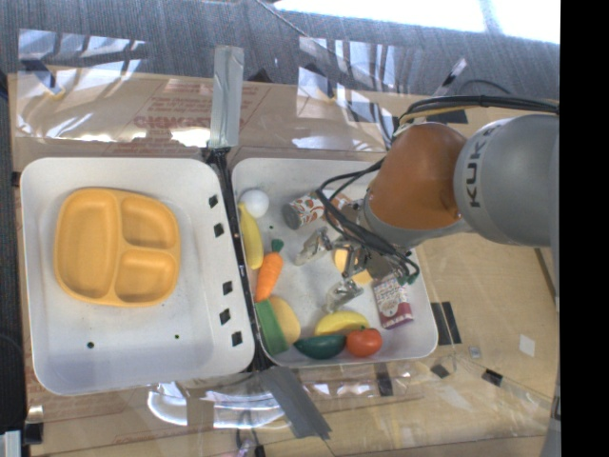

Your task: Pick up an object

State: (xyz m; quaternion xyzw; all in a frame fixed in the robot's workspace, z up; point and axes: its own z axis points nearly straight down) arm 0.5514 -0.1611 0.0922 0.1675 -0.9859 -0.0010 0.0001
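The right bin [419,336] holds several toy foods. My gripper [328,272] hangs low over its middle, below the orange wrist band [419,179]. Its two metal fingers [312,248] stand apart, open, with only bare bin floor between them. A small brown can [303,209] lies just above the gripper. An orange carrot [269,274] is to its left, and a red-and-white packet [391,301] to its right. A yellow banana [341,323], a red tomato [363,342] and a dark green vegetable [321,347] lie along the bin's near wall.
A white ball [255,201], a long yellow piece [250,239] and a yellow-and-green piece [279,322] line the right bin's left wall. The left bin [48,350] holds a yellow divided plate [116,246]. The grey arm [509,179] covers the right bin's right side.
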